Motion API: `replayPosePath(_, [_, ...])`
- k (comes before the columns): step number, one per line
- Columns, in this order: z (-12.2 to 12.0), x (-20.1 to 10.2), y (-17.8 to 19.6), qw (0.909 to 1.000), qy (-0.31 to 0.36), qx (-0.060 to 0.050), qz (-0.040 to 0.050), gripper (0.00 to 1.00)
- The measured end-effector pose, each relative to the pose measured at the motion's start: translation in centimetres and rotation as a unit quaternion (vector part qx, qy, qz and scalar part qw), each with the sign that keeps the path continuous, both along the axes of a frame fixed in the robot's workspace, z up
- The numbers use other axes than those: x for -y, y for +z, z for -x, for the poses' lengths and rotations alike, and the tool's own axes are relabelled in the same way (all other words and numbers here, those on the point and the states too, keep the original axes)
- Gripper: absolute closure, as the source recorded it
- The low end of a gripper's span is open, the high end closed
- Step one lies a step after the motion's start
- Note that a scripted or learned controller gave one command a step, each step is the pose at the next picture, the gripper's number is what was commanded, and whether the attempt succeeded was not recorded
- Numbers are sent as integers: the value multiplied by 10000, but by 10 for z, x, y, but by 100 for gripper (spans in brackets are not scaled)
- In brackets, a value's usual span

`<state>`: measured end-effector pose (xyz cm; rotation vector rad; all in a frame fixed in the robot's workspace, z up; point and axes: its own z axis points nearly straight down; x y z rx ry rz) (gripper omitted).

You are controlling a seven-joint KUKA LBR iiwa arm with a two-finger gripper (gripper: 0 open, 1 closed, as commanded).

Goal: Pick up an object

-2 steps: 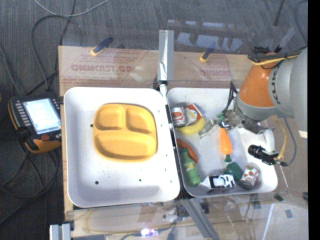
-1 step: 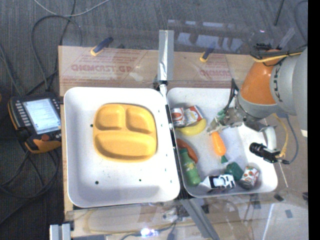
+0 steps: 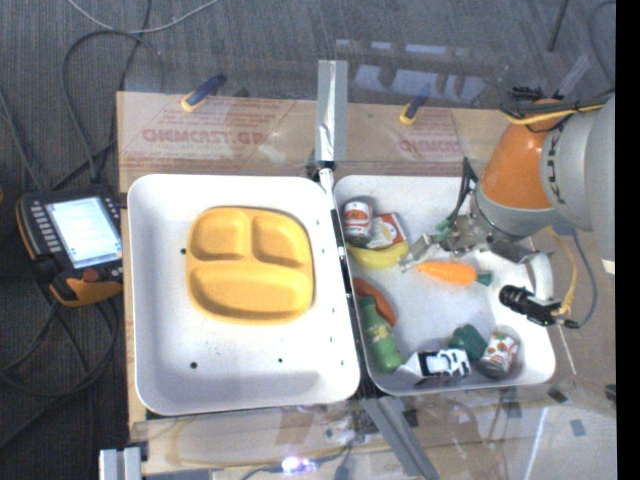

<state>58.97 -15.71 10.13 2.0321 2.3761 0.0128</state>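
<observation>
My gripper (image 3: 447, 240) hangs low in the right bin (image 3: 520, 378), just above an orange carrot (image 3: 447, 272) that lies flat under it. Whether it touches the carrot I cannot tell. A yellow banana (image 3: 375, 258) lies to the gripper's left, beside a small can (image 3: 357, 220) and a red-and-white packet (image 3: 390, 230). Toward the bin's front are a green bottle (image 3: 380, 334), a red pepper-like piece (image 3: 374, 299), a black-and-white toy car (image 3: 443, 364), a dark green item (image 3: 467, 338) and another small can (image 3: 499, 353).
The left bin (image 3: 160, 368) holds a yellow divided tray (image 3: 252, 263). A metal post (image 3: 330, 113) rises between the bins at the back. A handheld pendant (image 3: 75, 233) rests left of the bench. The arm's orange band (image 3: 515, 173) hangs over the right bin's back corner.
</observation>
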Motion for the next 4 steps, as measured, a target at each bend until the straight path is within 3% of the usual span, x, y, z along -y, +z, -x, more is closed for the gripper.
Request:
replayPosePath(1, [-3, 57, -11, 9989, 454, -53, -63, 0])
replayPosePath(2, [-4, 59, -2, 9990, 455, -10, -13, 100])
replayPosePath(3, [-3, 8, -11, 9960, -888, -27, -2, 100])
replayPosePath(4, [-17, 18, 79, 9996, -263, -87, -12, 100])
